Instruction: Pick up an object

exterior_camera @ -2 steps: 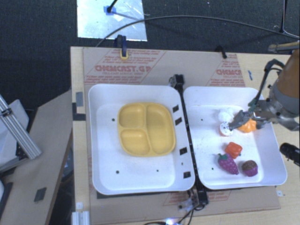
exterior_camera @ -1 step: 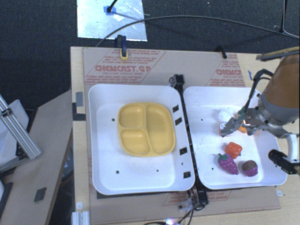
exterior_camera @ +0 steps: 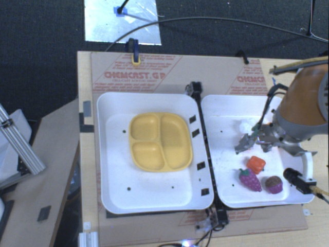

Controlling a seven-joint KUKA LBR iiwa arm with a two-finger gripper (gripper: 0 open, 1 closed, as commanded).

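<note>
Purple grape toy (exterior_camera: 250, 180) at right bin (exterior_camera: 226, 138) front, beside orange toy (exterior_camera: 256, 164) | end effector (exterior_camera: 245, 143) just behind them, nothing held, finger gap unreadable | reach forward-down

Arm reaching into the right bin (exterior_camera: 226, 138) from the right, tool (exterior_camera: 245, 143) low over its floor.
A yellow divided plate (exterior_camera: 159, 141) is lying in the left bin (exterior_camera: 110, 138). Near the tool, an orange toy piece (exterior_camera: 256, 164), a purple toy grape bunch (exterior_camera: 250, 180) and a dark purple round toy (exterior_camera: 273, 184) are sitting close together on the desk's (exterior_camera: 169, 68) right bin floor, beside a small white object (exterior_camera: 245, 125).
</note>
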